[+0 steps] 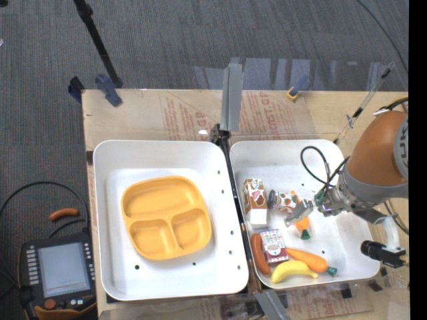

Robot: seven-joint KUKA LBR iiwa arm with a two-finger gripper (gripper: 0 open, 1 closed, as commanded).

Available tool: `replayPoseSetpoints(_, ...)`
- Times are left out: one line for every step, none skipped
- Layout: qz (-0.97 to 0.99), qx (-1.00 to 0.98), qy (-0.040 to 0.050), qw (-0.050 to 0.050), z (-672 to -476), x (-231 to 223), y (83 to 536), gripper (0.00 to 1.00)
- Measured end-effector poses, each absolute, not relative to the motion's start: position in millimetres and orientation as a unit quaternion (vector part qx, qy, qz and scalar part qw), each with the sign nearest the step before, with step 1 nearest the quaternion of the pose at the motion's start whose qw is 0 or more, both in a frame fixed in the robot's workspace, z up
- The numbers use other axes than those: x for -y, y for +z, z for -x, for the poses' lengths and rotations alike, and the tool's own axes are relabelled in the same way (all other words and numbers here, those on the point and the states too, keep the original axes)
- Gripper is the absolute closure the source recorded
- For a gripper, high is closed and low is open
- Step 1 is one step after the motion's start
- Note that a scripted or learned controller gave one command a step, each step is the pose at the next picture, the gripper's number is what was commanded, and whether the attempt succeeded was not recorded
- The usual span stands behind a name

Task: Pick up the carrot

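**A:** Status? Sweep left to right.

**B:** Left bin (107, 179) has the yellow divided tray (167, 217), nothing else I care about. Right bin (267, 153): small carton (254, 193) and white block (257, 217) near the divider, sausage (259, 252) and red packet (273, 245) below them, banana (293, 271) at the front wall.

**A:** Carrot?

**B:** Carrot (309, 259) lies flat in the right bin's front part, just above the banana, green end pointing right. Nothing on top of it.

**A:** Gripper?

**B:** Gripper (299, 215) hangs over the bin's middle, near a small orange piece (303, 224), apart from the carrot. I cannot tell from here how its fingers stand. Nothing visibly held.

**A:** So which step?

**B:** I'd call it approach, no grasp yet. Next move as I judge it: shift toward the front wall, line up across the carrot's long axis, then descend. Banana is close, so placement needs care.
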State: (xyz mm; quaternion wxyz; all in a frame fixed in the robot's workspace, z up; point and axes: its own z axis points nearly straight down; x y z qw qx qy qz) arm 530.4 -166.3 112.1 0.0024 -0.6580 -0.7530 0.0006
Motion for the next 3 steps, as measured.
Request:
replayPoseSetpoints(0.658,0.753,0.0005,0.002,-530.5,166,112,0.0)
replayPoseSetpoints(0.652,0.758,0.0002,0.002,-532.2,161,86,0.0)
replayPoseSetpoints(0.654,0.757,0.0003,0.003,-532.1,162,95,1.0)
